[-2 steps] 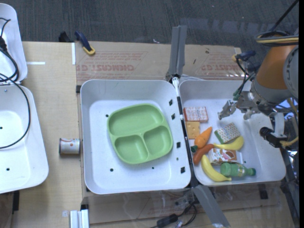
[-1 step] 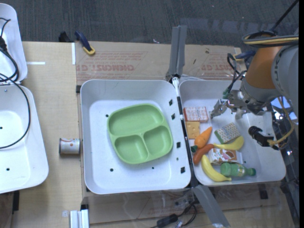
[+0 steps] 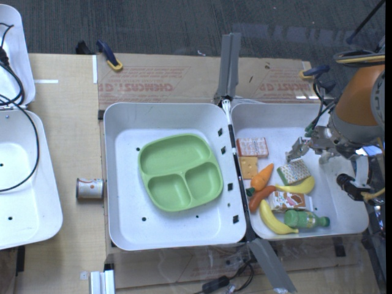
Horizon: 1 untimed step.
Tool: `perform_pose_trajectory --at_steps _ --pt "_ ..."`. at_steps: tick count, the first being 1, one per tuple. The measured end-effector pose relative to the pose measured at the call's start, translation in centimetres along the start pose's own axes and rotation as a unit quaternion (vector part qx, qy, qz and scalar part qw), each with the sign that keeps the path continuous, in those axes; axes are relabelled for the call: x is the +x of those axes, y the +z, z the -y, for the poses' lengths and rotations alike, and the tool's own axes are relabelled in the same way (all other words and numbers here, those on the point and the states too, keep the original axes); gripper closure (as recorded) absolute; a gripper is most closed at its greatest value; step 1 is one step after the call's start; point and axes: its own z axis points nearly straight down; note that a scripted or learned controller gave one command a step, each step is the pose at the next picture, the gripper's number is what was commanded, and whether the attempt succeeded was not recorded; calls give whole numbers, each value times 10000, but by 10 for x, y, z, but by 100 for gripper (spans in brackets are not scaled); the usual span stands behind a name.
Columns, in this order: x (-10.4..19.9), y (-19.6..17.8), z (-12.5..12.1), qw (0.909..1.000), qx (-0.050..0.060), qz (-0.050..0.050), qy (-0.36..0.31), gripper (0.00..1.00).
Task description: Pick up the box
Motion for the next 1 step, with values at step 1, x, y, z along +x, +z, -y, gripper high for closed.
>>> perform_pose_trajectory --at_steps 1 --pt "71 0 -35 9998 -12 6 -202 0"
